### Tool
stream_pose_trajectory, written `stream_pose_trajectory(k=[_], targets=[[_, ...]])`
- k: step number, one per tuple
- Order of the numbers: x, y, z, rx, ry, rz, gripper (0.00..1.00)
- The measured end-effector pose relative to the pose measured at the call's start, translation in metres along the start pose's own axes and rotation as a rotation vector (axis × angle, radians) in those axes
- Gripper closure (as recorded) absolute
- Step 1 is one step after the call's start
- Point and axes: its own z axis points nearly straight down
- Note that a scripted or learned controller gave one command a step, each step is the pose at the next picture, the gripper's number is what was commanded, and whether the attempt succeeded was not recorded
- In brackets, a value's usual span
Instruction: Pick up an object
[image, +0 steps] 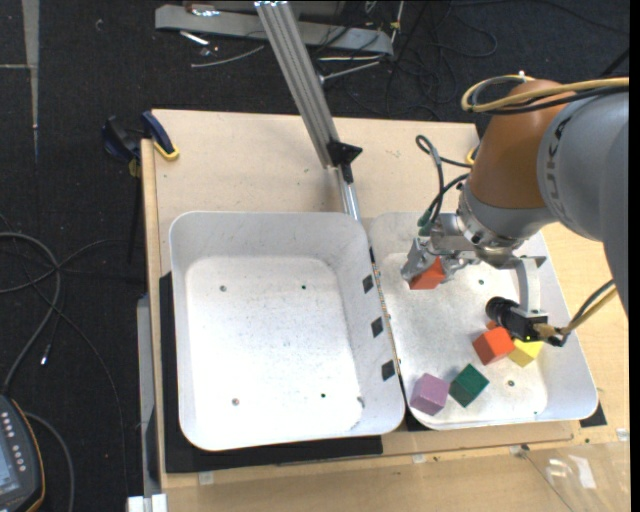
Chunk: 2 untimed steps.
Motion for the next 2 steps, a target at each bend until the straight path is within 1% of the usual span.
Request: stream_pose_trajectory(k=[1, 2], targets=[[-0.037, 0.021, 0.001, 0.002, -0.004, 0.011, 1.0], [0.03, 0.037, 0.001, 0.003, 0.001, -0.001, 1.0]])
